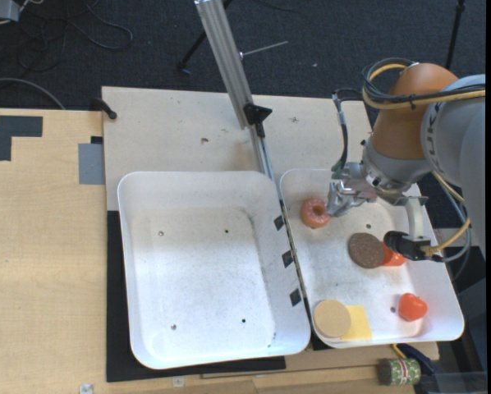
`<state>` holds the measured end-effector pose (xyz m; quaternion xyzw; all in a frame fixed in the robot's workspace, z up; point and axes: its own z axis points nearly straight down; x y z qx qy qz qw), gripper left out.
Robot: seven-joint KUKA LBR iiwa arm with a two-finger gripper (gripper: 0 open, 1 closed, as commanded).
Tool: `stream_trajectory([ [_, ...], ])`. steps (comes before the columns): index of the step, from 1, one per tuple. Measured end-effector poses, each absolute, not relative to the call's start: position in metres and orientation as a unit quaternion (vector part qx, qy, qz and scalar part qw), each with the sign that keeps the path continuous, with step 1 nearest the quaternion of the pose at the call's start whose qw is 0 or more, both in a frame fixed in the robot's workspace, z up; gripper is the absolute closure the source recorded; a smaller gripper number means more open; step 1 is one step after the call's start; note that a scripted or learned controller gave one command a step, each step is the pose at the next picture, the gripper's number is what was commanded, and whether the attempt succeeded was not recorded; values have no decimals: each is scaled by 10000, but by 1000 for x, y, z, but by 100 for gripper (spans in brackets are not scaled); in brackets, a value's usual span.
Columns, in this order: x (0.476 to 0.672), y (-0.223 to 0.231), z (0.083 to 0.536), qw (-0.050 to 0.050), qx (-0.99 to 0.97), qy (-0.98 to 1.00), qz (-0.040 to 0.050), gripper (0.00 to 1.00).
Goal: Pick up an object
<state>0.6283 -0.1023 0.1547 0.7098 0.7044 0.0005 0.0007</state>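
In the right bin point(442, 322) lie a pink frosted donut point(314, 213), a brown round patty point(365, 250), a small orange-red piece point(393, 258) beside the patty, a red tomato-like piece point(412, 306), a tan round bun point(332, 318) and a yellow cheese square point(360, 323). My gripper point(337, 200) hangs over the bin's far left part, just right of the donut and close to touching it. Nothing shows between its fingers.
The left bin point(139, 220) sits next to the right one, with black clips along the shared wall. A slanted aluminium rail point(229, 64) rises behind the bins. A small green can point(401, 371) lies on the bench below the right bin.
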Motion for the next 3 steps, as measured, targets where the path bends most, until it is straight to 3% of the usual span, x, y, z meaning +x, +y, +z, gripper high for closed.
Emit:
stream_trajectory([
  [2,639,-101,239,5,7070,7072,6,100],
  [3,644,-40,242,-11,7053,7089,5,100],
])
